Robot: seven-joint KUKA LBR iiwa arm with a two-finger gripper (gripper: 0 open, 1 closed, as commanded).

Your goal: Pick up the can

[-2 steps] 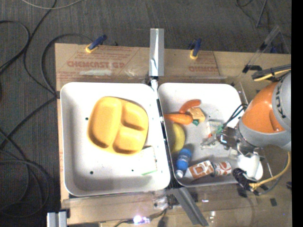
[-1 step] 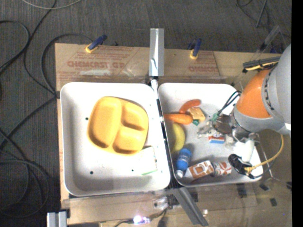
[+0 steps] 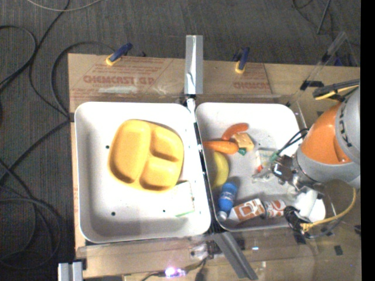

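The can, blue, lies at the lower left of the right-hand bin beside a yellow fruit and a carton; the tool, its opening impossible to judge, should probably approach leftward and descend squarely over it.

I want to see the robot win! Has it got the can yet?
Not yet. Done: nothing so far. The blue can, if that is the one meant, sits in the right bin next to a yellow fruit. In hand: the gripper is over that same bin, but apart from the can, further right in the picture. Left to do: reach the can, grip it and lift it.
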